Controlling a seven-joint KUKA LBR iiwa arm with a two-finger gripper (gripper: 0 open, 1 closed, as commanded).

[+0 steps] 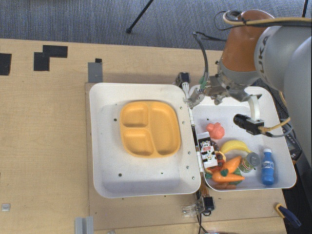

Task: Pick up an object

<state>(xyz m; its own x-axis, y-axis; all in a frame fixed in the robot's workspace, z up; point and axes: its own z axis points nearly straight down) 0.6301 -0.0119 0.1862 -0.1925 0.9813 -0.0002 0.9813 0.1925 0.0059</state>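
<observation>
The right bin holds a pink-red toy, a banana, an orange carrot, a blue bottle, a small jar and a black-and-white box. They cluster in its front half. My gripper hangs over the far left corner of that bin, by the rim shared with the left bin. It is well behind the objects and nothing shows in it. The grey arm with its orange band covers the bin's far right part.
The left bin carries a yellow divided plate in its middle. A small clamp sits on the bench in front of the bins. Wooden bench top stretches to the left.
</observation>
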